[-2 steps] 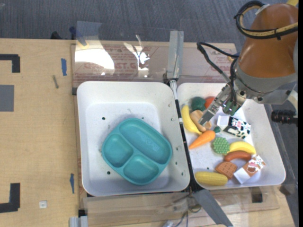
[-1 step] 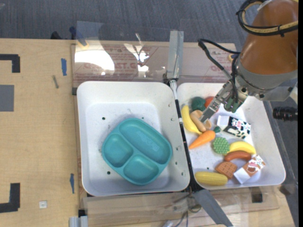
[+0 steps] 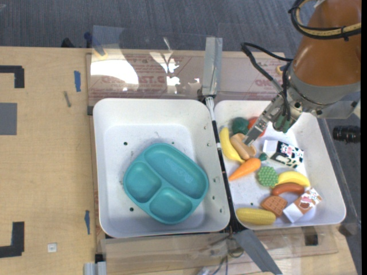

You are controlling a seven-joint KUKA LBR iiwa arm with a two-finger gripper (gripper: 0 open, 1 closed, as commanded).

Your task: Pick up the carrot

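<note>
We are seeing a teal three-compartment plastic plate (image 3: 166,182) lying in the left white bin (image 3: 109,153); right of that plate, a yellow toy banana (image 3: 227,145) is lying.

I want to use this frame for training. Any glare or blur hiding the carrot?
Camera view: glare sits on the clear panel behind the bins, away from the carrot, which is sharp and evenly lit; the gripper looks slightly soft.

Gripper (image 3: 256,132) hanging over the right bin (image 3: 330,171)!
Carrot (image 3: 245,168) is lying just below it, banana (image 3: 227,144) sitting alongside, teal tray (image 3: 165,182) resting left.
</note>
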